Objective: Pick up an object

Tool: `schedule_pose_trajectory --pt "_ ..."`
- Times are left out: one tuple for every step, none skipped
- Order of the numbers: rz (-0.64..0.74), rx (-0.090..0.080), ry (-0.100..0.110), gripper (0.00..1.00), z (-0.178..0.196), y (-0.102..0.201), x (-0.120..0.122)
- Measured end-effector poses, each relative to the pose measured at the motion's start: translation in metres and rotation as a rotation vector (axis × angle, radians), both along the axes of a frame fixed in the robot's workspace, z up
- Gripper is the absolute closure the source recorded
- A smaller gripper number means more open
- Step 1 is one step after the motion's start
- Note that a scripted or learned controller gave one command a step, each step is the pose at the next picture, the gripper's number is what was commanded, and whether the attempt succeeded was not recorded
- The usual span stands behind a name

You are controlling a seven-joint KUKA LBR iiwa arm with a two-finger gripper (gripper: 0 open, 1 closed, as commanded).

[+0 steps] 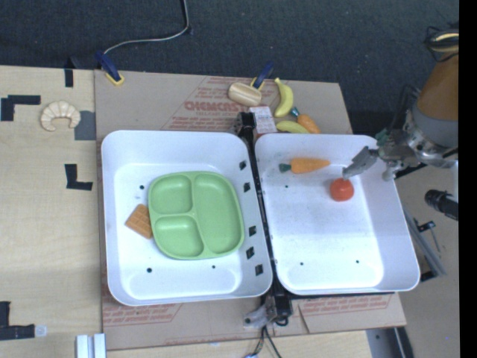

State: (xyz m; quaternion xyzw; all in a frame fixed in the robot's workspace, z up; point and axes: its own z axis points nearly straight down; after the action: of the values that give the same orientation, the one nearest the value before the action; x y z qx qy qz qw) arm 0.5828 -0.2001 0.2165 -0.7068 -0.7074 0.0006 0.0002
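Where the arm (440, 103) reaches in from your right, its jaws (367, 161) hang over the upper right part of the right bin (373, 274), and you can see one grey finger pointing down-left toward the red tomato-like ball (342, 189); whether the jaws are parted or closed cannot be told from this slant, and nothing is seen between them. That red ball lies on the bin floor just below and left of the fingertip, apart from it. Up and to its left, near the bin's back wall, lies a toy carrot (307, 165), orange with a green stub at its left end, lengthwise across the bin. Look to the left bin (127, 274) and you find a green divided plate (197, 214) with three compartments, and an orange cracker-like piece (139, 221) tucked against its left rim. Both bins sit on a cardboard sheet (179, 103) printed in red; the lettering behind the left bin reads something like "CHEMCAS", partly covered. Behind the bins on that sheet lie a bread roll (244, 92), a banana (284, 98) and a small labelled packet (261, 118) whose writing is too small to read. Far left on the worktop (37, 222) rests a croissant (59, 115).
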Motion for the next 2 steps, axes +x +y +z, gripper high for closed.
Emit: schedule_pose_trajectory --pt "0.000 0.001 0.003 0.00 -0.103 -0.016 0.026" --pt "0.000 -0.003 -0.004 0.00 -0.130 0.008 0.022"
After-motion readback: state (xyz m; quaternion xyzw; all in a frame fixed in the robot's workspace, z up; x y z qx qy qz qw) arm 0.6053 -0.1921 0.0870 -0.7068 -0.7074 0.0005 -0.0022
